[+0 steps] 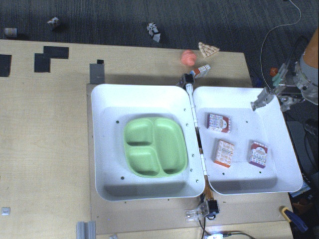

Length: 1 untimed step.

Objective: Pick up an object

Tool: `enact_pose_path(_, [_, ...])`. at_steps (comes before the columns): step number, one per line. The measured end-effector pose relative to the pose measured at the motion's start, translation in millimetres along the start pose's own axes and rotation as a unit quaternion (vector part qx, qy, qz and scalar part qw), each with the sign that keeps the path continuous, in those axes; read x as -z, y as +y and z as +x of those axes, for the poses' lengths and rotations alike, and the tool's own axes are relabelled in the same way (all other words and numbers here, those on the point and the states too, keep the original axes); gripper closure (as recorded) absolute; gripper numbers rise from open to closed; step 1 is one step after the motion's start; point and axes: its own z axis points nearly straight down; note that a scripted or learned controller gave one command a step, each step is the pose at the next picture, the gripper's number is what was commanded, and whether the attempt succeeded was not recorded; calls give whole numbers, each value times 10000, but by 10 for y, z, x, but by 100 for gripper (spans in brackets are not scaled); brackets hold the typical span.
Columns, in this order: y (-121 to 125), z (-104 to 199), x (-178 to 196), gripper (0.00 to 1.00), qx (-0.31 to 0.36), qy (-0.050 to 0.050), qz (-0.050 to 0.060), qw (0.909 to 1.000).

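On the pale wooden desk [45, 148], three small red-and-white packets [219, 123] [224, 153] [258, 154] lie apart in the right bin [279, 133], beside the left bin [107, 108] holding a green tray [154, 146], while the gripper [262, 100] hovers at the right bin's far right edge, jaws' state unclear.

Three small flat packets can be seen lying in the right bin [279, 133], all face up and well apart from each other. The first packet [219, 123] is red and white and is placed nearest the divider, toward the back. A second packet [224, 153], more orange with a white panel, is set just in front of it, tilted a bit. The third packet [258, 154], reddish with a pale label, is found further right, roughly level with the second.
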Motion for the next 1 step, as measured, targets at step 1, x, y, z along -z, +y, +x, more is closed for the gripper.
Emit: enact_pose_path(1, [-288,314,-1668,0,-13,-14,-40,10000])
